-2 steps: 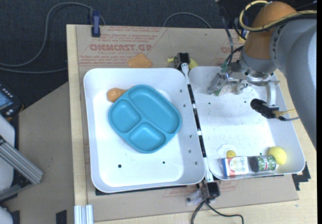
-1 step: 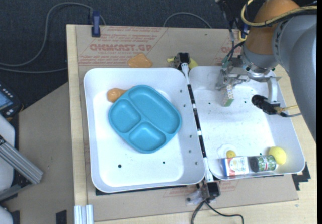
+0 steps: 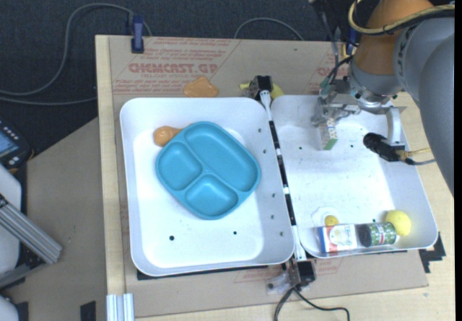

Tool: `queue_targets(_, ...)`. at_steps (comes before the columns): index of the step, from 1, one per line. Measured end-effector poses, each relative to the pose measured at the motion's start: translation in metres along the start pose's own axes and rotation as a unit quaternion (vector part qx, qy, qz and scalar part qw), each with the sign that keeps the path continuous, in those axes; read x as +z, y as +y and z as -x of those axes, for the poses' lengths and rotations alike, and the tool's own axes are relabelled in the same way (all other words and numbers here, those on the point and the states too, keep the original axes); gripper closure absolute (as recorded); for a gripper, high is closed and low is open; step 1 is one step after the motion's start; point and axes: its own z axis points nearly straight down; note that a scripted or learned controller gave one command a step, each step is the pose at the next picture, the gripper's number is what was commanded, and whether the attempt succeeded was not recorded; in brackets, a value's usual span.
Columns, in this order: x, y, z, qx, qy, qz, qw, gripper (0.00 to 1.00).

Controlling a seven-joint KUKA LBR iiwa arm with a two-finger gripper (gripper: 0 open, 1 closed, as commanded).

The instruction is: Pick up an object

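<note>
The two-finger gripper [image 3: 330,127] hangs over the right white bin's [image 3: 404,182] far corner, clamped on a small pale greenish object [image 3: 330,137] – it shows between the fingertips, long axis roughly upright. Nearer the camera, well apart, lie a bottle with red-and-white label [image 3: 355,236] and a yellow lemon-like ball [image 3: 398,223].

text: "CHEMCAST GP" | on: bench board [image 3: 173,67] | colour: red

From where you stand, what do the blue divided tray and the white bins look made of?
The blue tray looks like moulded plastic with a smooth matte finish and rounded compartments. The white bins seem thin formed plastic, slightly glossy with curved rims, though I can't be sure.
</note>
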Motion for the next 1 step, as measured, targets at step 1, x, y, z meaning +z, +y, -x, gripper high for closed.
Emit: queue_targets(1,-0.0823,-0.0627,-0.0355,-0.001,0.002,-0.003,1.0,1.0)
